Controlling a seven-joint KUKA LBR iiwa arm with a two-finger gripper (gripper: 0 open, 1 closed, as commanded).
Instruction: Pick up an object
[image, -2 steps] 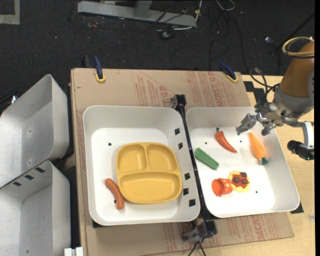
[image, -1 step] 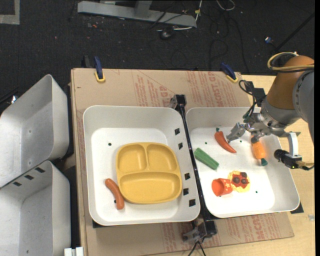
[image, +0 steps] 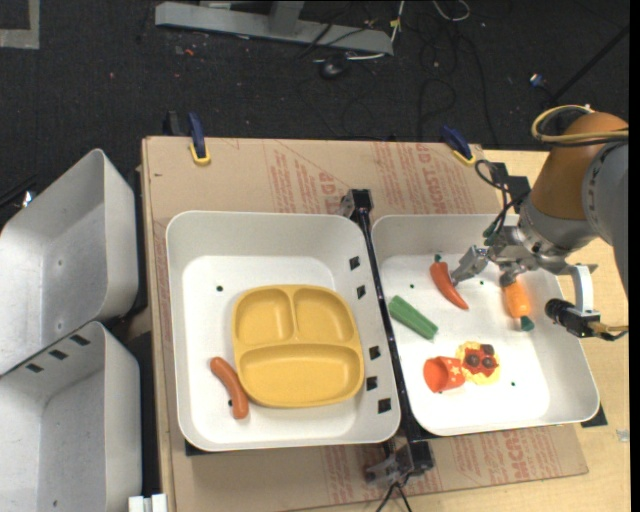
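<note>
We see the arm (image: 575, 185) reaching in from the right over the right bin (image: 570, 400), its pincer (image: 497, 262) low over the bin's upper part. One finger slants down to the left toward a red chili pepper (image: 449, 284) that lies on the bin floor, its tip close beside the pepper's upper end. We cannot tell whether the pincer is wide or narrow, since the wrist hides much of it, and we see nothing held in it.

Just right of the pincer, an orange carrot (image: 517, 300) lies on the bin floor, partly under the wrist. A green pepper (image: 413, 317) lies tilted near the bin's left wall. Nearer the front sit a red piece (image: 441, 374) and, touching it on the right, a yellow toy with dark spots (image: 480, 361).

The left bin (image: 190, 300) holds a yellow divided plate (image: 297, 345) at its middle, and a brown sausage (image: 230, 386) lies just beside the plate's lower left edge. Both bins rest on the table (image: 300, 165), covered with brown cardboard.
</note>
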